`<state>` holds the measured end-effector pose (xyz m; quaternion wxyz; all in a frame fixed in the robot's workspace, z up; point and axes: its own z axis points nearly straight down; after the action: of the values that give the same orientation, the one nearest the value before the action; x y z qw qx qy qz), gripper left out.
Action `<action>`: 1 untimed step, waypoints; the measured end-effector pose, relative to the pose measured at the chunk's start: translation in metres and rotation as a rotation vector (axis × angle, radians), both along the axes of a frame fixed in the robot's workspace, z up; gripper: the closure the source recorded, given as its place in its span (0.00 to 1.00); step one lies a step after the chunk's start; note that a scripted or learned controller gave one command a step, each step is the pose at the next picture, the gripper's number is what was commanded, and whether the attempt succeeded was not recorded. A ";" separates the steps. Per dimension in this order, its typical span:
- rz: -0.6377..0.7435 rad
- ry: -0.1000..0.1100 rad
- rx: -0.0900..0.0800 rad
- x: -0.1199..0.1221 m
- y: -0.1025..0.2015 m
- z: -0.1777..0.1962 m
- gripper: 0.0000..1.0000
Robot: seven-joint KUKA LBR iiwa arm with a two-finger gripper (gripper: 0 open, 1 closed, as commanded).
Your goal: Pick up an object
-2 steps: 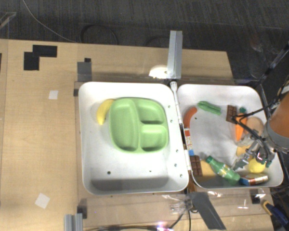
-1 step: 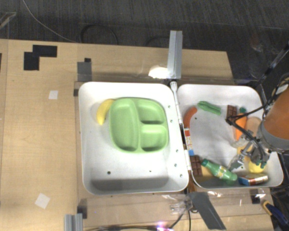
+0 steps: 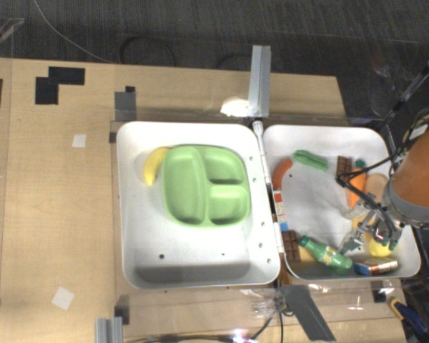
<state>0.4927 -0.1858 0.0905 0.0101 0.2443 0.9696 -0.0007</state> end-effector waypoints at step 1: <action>0.008 0.000 0.000 0.000 0.000 0.000 0.00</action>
<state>0.4929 -0.1862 0.0905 0.0100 0.2402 0.9707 -0.0005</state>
